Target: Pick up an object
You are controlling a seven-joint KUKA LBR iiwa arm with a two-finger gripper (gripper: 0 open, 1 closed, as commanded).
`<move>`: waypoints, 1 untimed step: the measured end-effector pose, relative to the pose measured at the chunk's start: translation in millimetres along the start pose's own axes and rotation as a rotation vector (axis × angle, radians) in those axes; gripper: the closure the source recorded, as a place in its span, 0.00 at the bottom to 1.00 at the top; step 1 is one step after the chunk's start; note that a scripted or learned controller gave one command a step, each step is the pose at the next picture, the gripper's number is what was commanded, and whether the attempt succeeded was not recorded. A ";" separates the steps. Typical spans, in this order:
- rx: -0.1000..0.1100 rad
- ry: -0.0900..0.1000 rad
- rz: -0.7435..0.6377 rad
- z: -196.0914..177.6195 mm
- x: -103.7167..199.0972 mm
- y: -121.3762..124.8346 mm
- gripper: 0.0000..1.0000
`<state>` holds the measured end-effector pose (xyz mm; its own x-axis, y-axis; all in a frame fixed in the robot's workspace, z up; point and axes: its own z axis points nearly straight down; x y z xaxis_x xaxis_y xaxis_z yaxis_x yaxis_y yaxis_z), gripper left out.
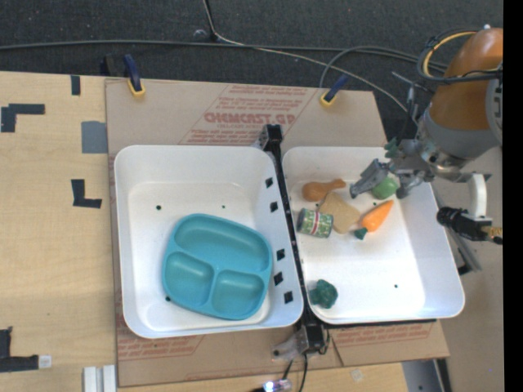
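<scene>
camera view: over the far right of the right bin (425, 296), the tool (377, 180) of the grey and orange arm (462, 96) hangs low above a green object (386, 188); whether its fingers are released or clenched cannot be told from this angle, and nothing can be seen to be gripped. the nearest candidates for picking lie packed together just left of it: an orange carrot (376, 217) touching or almost touching the green piece, a tan block (341, 213), a brown drumstick-shaped toy (321, 189) and a small green-labelled can (315, 222) on its side. a dark green lump (324, 293) sits well apart at the near left of that bin. the left bin (135, 211) carries a teal divided tray (216, 265). the likely trouble is crowding: a descent here could nudge the carrot or pinch two toys at once, and the rounded green piece could slip free.
</scene>
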<state>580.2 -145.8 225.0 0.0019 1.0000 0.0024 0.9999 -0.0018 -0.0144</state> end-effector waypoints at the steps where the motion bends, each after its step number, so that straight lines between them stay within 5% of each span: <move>1: -0.013 -0.002 -0.003 -7.5 0.4 2.6 0.00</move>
<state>583.0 -145.4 232.4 -0.0016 1.0000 0.0003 1.0000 0.0016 -0.0013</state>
